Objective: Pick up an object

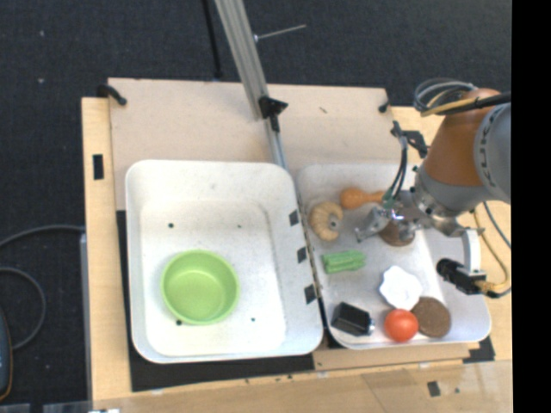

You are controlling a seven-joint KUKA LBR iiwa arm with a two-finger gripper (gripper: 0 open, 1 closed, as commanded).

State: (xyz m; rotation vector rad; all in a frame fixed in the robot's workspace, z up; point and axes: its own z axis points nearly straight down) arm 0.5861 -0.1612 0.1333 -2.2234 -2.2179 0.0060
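My gripper (381,223) hangs low over the back middle of the right bin (469,329), reaching in from the right. Under its right side lies a brown round object (401,236), partly hidden by it. A tan ring-shaped piece (325,219) lies just left of the gripper, and an orange pear-shaped piece (356,199) sits just behind it. Further forward in the same bin are a green block (344,261), a white lump (401,286), a black block (351,318), a red ball (400,325) and a brown disc (433,317).
The left bin (215,188) holds a green bowl (200,286) at its front left. A slanted metal pole (245,50) rises from between the bins at the back. A black cable and bracket (461,275) hang off the arm over the right bin's right edge.
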